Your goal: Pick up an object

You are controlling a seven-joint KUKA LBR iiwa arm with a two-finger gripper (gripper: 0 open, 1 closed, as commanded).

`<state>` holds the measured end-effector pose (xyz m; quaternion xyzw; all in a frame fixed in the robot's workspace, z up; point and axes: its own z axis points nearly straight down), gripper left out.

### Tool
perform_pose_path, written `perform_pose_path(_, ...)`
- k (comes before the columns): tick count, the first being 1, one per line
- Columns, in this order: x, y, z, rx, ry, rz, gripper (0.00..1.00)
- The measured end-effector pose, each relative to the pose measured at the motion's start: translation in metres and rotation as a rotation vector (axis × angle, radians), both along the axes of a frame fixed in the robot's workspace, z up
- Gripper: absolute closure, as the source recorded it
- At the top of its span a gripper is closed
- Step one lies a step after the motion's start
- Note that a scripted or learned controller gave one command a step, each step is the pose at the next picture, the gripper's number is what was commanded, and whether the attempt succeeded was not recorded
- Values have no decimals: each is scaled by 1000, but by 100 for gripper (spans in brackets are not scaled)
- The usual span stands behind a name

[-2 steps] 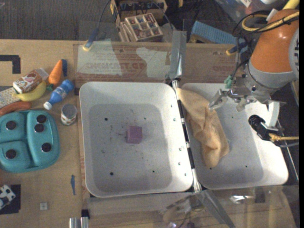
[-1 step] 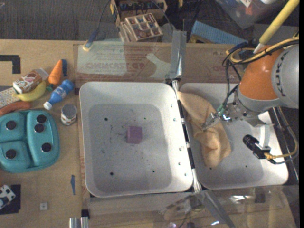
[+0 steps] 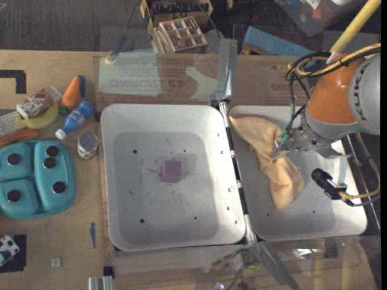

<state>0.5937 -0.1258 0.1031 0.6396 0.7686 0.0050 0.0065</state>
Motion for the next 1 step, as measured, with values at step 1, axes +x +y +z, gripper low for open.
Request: perform_pose_path(1, 45, 6, 105, -3, 13, 235, 100)
